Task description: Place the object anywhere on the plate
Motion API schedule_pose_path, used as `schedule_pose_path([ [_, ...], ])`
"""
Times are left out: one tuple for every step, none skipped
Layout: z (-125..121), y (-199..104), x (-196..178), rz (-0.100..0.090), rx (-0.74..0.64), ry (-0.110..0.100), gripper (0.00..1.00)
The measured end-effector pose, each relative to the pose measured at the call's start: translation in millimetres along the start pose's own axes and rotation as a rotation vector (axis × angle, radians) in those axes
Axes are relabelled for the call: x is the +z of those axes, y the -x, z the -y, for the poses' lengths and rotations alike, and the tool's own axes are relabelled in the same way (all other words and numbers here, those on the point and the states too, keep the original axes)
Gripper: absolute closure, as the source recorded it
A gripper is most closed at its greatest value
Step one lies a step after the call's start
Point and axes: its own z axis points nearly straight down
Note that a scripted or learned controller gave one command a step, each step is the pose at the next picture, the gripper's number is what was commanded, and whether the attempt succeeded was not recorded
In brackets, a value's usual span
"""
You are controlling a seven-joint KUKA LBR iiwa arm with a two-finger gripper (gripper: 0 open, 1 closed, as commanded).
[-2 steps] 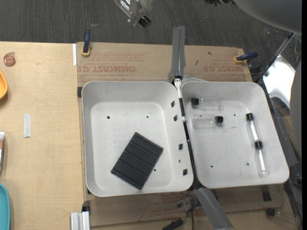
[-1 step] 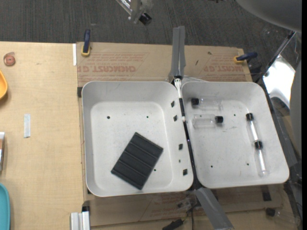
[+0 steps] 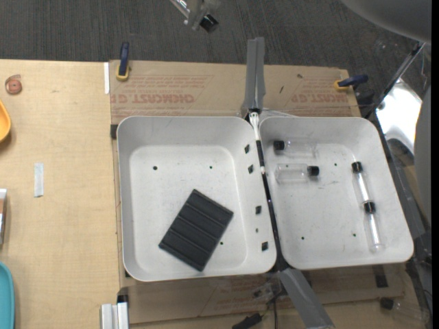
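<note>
A black ribbed rectangular plate (image 3: 197,229) lies tilted on the floor of the left white bin (image 3: 137,184), toward its front. Several clear tubes with black caps lie in the right white bin (image 3: 391,184): one short tube (image 3: 296,175) near the middle, another (image 3: 288,144) at the back left, and two long ones (image 3: 361,185) (image 3: 372,226) end to end along the right side. My gripper (image 3: 195,5) hangs high at the top of the view, behind the left bin's back edge and far from both the plate and the tubes.
Both bins rest on cardboard (image 3: 178,94) held by blue clamps (image 3: 123,59) (image 3: 351,82). A grey bar (image 3: 255,74) stands between the bins at the back. The wooden bench on the left carries an orange item (image 3: 3,125), a teal item (image 3: 5,297) and a small white piece (image 3: 38,180).
</note>
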Motion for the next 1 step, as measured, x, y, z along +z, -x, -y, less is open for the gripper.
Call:
schedule_pose_path([
  [-1.0, 0.4, -7.6, 0.002, -0.001, -0.002, 1.00],
])
